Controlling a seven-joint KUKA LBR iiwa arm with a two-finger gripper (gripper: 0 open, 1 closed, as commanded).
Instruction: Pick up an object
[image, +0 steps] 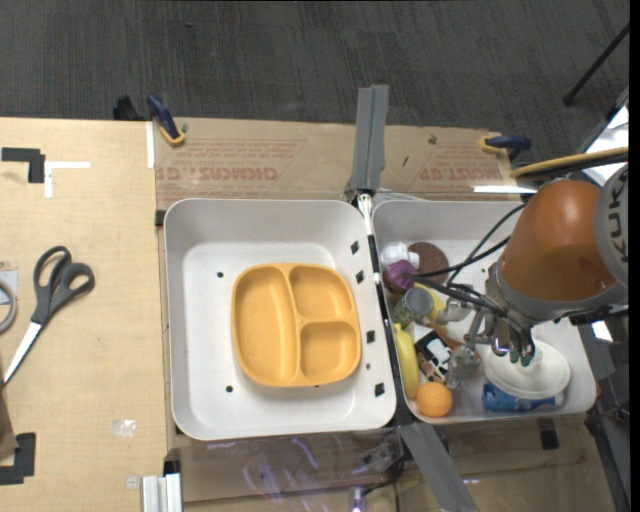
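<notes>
The right bin (480, 212) holds a heap of small objects. A purple toy (399, 271) and a brown round thing (428, 258) lie at its far left. A yellow banana (406, 362) runs along the left wall, with an orange ball (434, 400) at its near end. A white bowl (533, 373) sits over a blue item (505, 400) at the front. My gripper (472, 352) hangs low over the middle of the heap, just left of the bowl and above a black-and-white item (433, 352). I see nothing clearly held in it.
The left bin (190, 300) contains a yellow divided plate (296, 324). Scissors (48, 292) lie on the bench at far left. The arm's orange band (556, 243) covers the right bin's far right part. A grey divider bar (369, 135) stands behind the bins.
</notes>
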